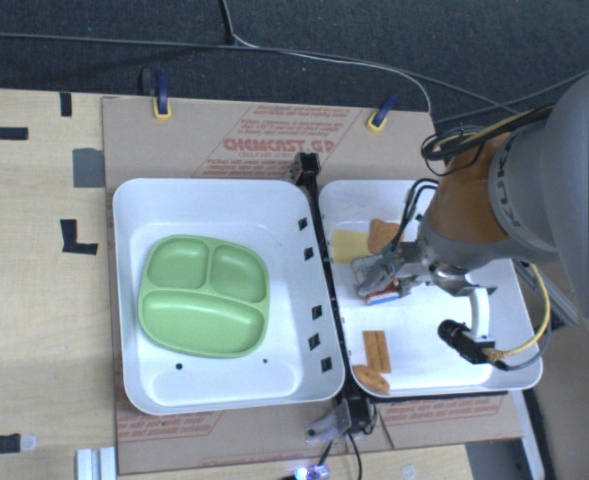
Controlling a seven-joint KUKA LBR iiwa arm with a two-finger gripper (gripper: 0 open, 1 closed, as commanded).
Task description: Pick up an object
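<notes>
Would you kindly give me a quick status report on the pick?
Gripper low in right bin, among small items. Grasp unconfirmed. Green plate in left bin.

In the right bin (522,298), a pale yellow flat piece (348,245) and an orange-brown piece (381,235) are seen near the far left corner; an orange block (377,350) lies near the front edge.

1. The arm (534,178) comes in from the right side of the view, grey and bulky, with the orange band sitting just above the wrist.
2. The wrist is angled down and to the left.
3. The pincer (379,276) sits low at the end of it, pointing left. Its tips are too cluttered to read.
</notes>
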